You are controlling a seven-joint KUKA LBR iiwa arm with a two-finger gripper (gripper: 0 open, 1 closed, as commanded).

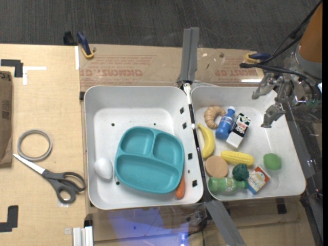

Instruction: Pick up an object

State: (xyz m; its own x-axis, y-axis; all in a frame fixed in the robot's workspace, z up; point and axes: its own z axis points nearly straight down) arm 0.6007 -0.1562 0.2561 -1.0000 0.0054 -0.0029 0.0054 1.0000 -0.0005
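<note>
Your gripper [270, 102] hangs with fingers spread and nothing between them, above the right bin's [292, 191] far right corner. From the banana [207, 140], the blue bottle [225, 124] lies just right and the corn cob [237, 158] toward the near right.

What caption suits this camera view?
End effector hovers above the right bin of toy food; teal tray in left bin.

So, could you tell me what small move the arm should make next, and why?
Probably a short move inward and down toward the green ball. The end effector sits over the right bin's upper right corner with nothing seen between its fingers, and the ball lies nearly below it, apart from the corn and the other toys, so it looks like the easiest pick.
</note>
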